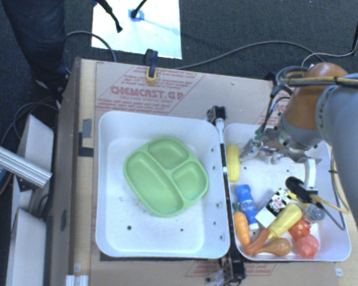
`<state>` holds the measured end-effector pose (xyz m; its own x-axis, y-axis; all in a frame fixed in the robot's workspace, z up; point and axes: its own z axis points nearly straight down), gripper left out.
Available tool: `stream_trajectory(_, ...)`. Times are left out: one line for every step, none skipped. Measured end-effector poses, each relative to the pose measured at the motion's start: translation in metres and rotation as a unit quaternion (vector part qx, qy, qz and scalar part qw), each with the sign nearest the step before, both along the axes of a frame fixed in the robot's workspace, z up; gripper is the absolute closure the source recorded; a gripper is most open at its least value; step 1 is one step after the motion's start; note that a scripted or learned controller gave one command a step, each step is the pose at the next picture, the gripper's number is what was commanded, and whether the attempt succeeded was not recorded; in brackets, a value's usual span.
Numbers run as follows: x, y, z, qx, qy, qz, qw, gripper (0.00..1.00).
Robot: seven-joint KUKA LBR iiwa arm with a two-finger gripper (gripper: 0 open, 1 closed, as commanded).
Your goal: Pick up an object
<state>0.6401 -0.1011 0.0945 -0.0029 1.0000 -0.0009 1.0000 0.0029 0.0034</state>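
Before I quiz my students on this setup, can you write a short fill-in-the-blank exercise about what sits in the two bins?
1. The green divided plate lies in the ____ bin of the camera view.
2. The plate has ____ compartments.
3. The yellow banana lies in the right bin, against the wall it shares with the ____ bin.
4. The colour of the bottle just below the banana is ____.

Missing words: left; three; left; blue

Grey arm [348,115] reaches in from the right, orange band [312,97] above the wrist, two-finger metal tool [271,149] pointing down and low.
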Motion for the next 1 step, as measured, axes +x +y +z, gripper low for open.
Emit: stream_trajectory(-0.0487, -0.0153, -0.0104, 0.0002, 0.002, -0.001, 1.0, 0.0)
